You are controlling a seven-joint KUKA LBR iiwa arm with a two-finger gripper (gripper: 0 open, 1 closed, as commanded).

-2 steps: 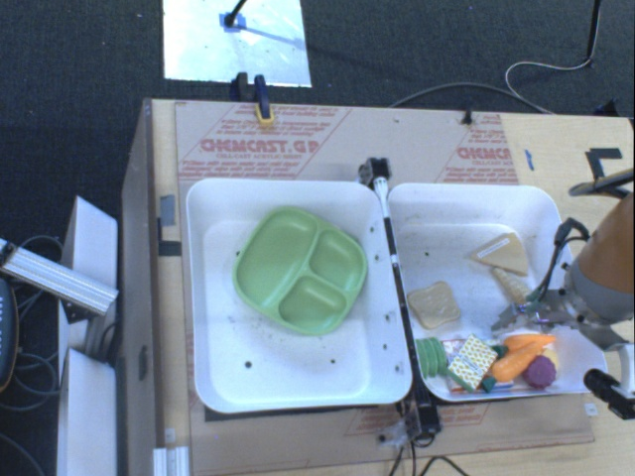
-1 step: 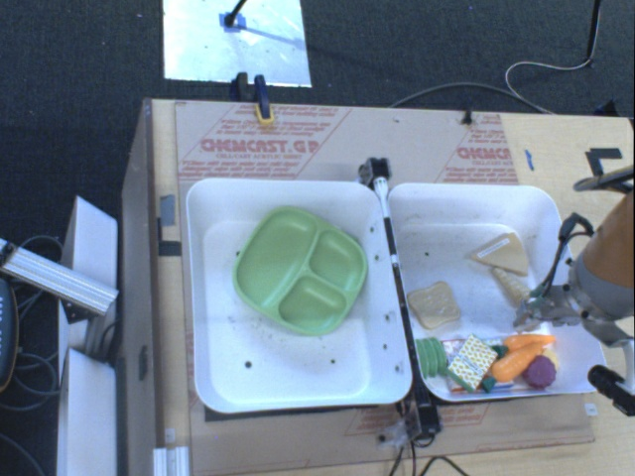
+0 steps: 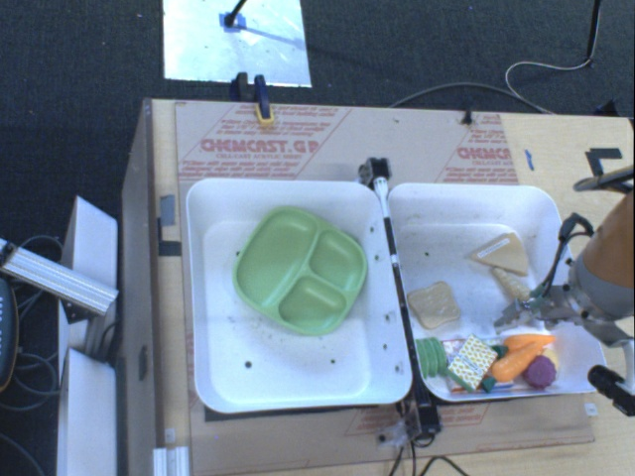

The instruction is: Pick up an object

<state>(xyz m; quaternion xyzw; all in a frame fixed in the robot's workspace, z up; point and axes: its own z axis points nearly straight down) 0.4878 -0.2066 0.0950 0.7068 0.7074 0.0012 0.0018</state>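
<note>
The toys, a carrot (image 3: pixel 518 357), a purple ball (image 3: pixel 541 371) and a bread slice (image 3: pixel 434 304), are all lying in the right bin (image 3: pixel 466 201), none lifted, so the pick is looking barely begun. The gripper (image 3: pixel 524 310) is hovering just above the carrot, near the bin's right wall where room is tightening; I cannot tell how its jaws are standing.

Left bin (image 3: pixel 213 296): green divided plate (image 3: pixel 301 269) fills the middle; bare floor along near edge and left wall.
Right bin (image 3: pixel 541 206): far half open floor.
Right bin, middle: tan slice (image 3: pixel 434 304), wedge (image 3: pixel 503 253), well apart.
Right bin, near wall: toy food (image 3: pixel 486 357) crowded, touching.
Right side: arm (image 3: pixel 607 276) overhangs bin.
Divider (image 3: pixel 394 276): black bar between bins.
</note>
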